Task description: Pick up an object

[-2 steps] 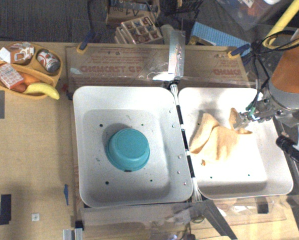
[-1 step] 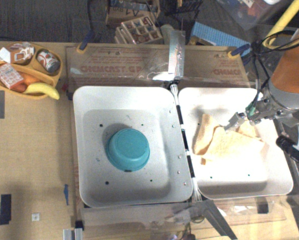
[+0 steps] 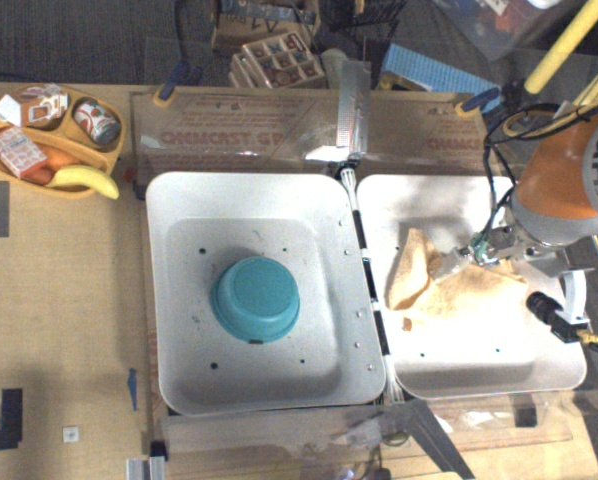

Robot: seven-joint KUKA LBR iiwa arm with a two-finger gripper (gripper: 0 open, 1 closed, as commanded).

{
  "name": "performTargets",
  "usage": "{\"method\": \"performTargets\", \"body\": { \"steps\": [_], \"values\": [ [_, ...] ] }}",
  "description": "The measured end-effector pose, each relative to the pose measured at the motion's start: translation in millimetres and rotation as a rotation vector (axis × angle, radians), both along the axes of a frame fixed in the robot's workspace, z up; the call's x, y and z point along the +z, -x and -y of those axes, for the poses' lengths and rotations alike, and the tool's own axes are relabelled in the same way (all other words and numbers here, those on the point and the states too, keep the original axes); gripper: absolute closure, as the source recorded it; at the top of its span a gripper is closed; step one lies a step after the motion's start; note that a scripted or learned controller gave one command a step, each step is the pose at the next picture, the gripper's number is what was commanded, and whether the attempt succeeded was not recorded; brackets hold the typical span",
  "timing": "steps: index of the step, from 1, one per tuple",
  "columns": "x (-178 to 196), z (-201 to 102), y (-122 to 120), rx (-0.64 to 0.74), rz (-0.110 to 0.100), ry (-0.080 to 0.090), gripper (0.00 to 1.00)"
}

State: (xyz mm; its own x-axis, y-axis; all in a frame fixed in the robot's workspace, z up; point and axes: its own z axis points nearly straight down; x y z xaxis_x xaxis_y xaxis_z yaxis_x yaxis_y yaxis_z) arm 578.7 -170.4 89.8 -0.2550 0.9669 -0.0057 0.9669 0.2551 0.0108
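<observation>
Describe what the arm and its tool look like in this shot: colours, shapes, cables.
The arm is a rounded grey body with a wide orange band above the wrist. Thin black cables loop beside it. The tool is small, dark and metallic, with a greenish spot at its tip. A black cylindrical part juts out lower down, beside a white bracket.

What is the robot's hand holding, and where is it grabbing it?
Cannot tell for sure. The hand is down at the tan cloth, at its bunched-up upper right part.
</observation>
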Motion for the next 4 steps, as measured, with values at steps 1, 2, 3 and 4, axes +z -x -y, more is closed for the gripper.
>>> {"method": "performTargets", "body": {
  "steps": [1, 2, 3, 4],
  "values": [
    [11.0, 0.8, -0.8, -0.002, 0.003, 0.000, 1.00],
    [11.1, 0.9, -0.8, -0.002, 0.003, 0.000, 0.00],
    [21.5, 2.6, -1.3, -0.005, 0.006, 0.001, 1.00],
    [21.5, 2.7, -1.2, -0.005, 0.006, 0.001, 0.00]
  ]
}}
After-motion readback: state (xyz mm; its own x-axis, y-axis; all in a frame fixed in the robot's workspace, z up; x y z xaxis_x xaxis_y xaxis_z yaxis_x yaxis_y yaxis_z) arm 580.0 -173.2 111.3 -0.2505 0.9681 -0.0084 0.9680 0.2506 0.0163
